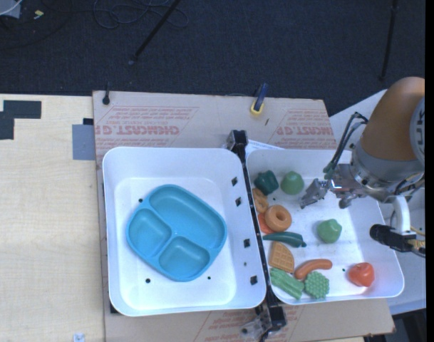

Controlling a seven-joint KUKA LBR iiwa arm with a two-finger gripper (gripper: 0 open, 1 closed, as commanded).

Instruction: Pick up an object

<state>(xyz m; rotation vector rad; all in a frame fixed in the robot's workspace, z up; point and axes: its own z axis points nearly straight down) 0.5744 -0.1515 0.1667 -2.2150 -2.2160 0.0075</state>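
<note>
White plastic, smooth and shallow with rounded corners, forms both bins on the bench. The left bin (124, 291) holds one blue tray (176, 231), a glossy moulded piece with three recessed compartments, lying flat and turned at an angle to the bin walls.

The right bin (391, 280) holds the toy food. Against its left wall lies a ring-shaped orange doughnut (278, 218), and behind it a dark green lumpy piece (266, 182) beside a round light green ball (292, 183). A slim dark green pod (286, 239) lies just below the doughnut. Near the front sit a waffle-textured tan wedge (281, 257), a ribbed light green piece (287, 284), a dimpled green disc (316, 285) and a curved orange sausage (313, 266). A blocky green pepper shape (329, 230) sits alone mid-bin, and a red tomato-like piece (360, 273) rests near the front right corner.

The gripper (328, 193), dark metal with angular linkage, hangs over the middle of the right bin, between the light green ball and the pepper shape. Its fingers (311, 195) are spread apart with nothing between them. Every object lies in the bin, none lifted.
</note>
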